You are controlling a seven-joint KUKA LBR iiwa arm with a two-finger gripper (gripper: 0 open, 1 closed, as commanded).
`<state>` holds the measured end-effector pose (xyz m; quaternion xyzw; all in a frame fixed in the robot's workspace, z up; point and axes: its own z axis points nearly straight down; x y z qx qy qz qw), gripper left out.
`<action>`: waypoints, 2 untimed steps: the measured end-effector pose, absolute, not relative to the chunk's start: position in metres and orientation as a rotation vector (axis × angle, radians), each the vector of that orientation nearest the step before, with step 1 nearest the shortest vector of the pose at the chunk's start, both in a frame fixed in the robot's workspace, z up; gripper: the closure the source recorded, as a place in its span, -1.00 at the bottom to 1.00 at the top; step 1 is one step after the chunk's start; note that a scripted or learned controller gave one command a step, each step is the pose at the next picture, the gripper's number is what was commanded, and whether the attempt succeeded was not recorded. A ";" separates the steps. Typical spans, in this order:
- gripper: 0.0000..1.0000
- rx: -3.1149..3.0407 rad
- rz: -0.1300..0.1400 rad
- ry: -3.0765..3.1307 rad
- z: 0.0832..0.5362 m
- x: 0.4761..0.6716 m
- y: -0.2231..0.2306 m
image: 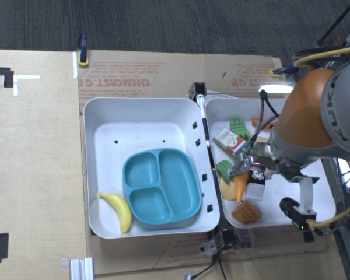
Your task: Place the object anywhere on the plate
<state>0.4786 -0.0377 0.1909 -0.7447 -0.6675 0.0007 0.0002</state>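
Camera view, smooth teal three-compartment plate (162, 185), gripper (244, 169) clamped on tapered orange carrot (240, 186)

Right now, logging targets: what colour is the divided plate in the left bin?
Teal blue; the three-compartment plastic plate shows clearly in the camera view.

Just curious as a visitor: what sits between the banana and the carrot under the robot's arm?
In the camera view, the blue plate lies between the banana and the carrot, plus the bins' adjoining walls.
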 end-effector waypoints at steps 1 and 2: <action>-1.00 -2.339 0.002 -2.097 0.191 0.479 -0.038; -1.00 -2.339 0.002 -2.097 0.191 0.479 -0.038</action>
